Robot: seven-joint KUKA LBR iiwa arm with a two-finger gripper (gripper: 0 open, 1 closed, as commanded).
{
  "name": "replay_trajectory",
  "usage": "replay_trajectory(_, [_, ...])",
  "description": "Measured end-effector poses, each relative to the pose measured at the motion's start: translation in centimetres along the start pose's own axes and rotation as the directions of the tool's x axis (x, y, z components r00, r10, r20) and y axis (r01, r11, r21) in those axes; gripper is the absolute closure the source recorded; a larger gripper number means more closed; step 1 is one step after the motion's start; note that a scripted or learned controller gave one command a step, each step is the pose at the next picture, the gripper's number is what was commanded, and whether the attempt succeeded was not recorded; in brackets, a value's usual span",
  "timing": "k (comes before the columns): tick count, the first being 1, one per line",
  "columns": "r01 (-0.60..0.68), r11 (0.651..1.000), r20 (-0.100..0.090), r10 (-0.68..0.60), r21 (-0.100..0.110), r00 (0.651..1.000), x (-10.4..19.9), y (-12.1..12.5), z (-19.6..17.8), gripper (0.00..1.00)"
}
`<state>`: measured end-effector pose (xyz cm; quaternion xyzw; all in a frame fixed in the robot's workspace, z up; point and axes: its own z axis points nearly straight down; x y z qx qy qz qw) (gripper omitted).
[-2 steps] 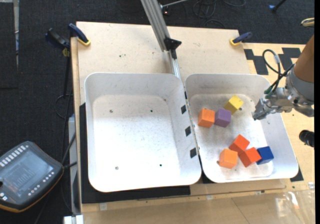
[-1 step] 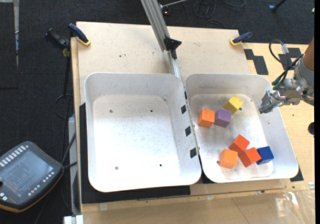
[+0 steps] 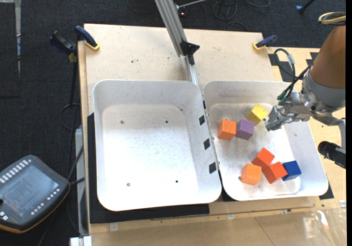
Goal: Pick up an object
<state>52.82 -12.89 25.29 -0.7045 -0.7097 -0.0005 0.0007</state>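
The pincer [image 3: 270, 124] hangs at the right of the frame, over the right bin [image 3: 231, 93]. It is just beside the yellow block [image 3: 257, 113]. I cannot tell if it grips anything. More blocks lie lower down.

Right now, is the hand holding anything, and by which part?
Cannot tell. The hand sits just right of the yellow block in the right bin, but no block shows in its grip.
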Motion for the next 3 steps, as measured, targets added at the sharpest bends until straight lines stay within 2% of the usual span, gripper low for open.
replay_trajectory(2, [0.001, 1.000, 0.000, -0.001, 0.000, 1.000, 10.9, 1.7, 1.4, 1.00])
replay_trajectory(3, [0.002, 1.000, -0.001, -0.002, 0.001, 1.000, 17.3, 0.9, 1.8, 1.00])
